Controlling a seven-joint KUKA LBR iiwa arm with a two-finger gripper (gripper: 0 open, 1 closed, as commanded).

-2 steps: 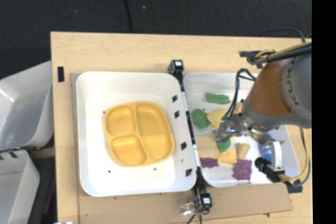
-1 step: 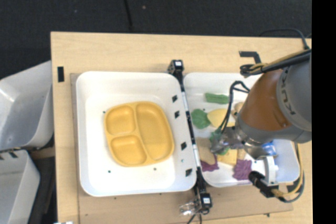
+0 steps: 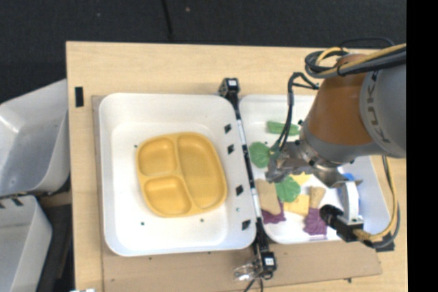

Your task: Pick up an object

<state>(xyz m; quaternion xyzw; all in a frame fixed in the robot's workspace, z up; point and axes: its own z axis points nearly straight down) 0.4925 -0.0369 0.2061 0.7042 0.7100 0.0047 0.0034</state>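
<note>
**Arm low over the right bin's toy pile**

Camera view: A pale wooden bench (image 3: pixel 171 68) sits against a dark floor, with parts of white containers (image 3: pixel 31 140) at the left edge beyond it. Two shallow white bins lie side by side on the bench, joined along a black-clipped seam. The left bin (image 3: pixel 116 215) holds a yellow divided tray (image 3: pixel 181 173) with three compartments, lying flat near the bin's middle, its long axis running roughly from the near left to the far right.

The right bin (image 3: pixel 369 215) holds a cluster of small toys. A green round piece (image 3: pixel 259 154) lies near the seam, and a green elongated piece (image 3: pixel 279 127) lies farther back, its long axis running across the bin, left to right. Nearer the front edge are a yellow-green piece (image 3: pixel 288 189), a tan piece (image 3: pixel 270 200), a yellow piece (image 3: pixel 298 207), a beige piece (image 3: pixel 315 197) and two purple pieces (image 3: pixel 315 223), packed close together, some touching.

The grey arm with its orange band (image 3: pixel 339 109) reaches in from the right and hangs over the right bin. The gripper (image 3: pixel 282 169) sits low among the toys, just beside the green round piece and above the yellow-green one. Whether it is spread or clenched, I cannot tell; nothing is clearly seen held by it.
</note>
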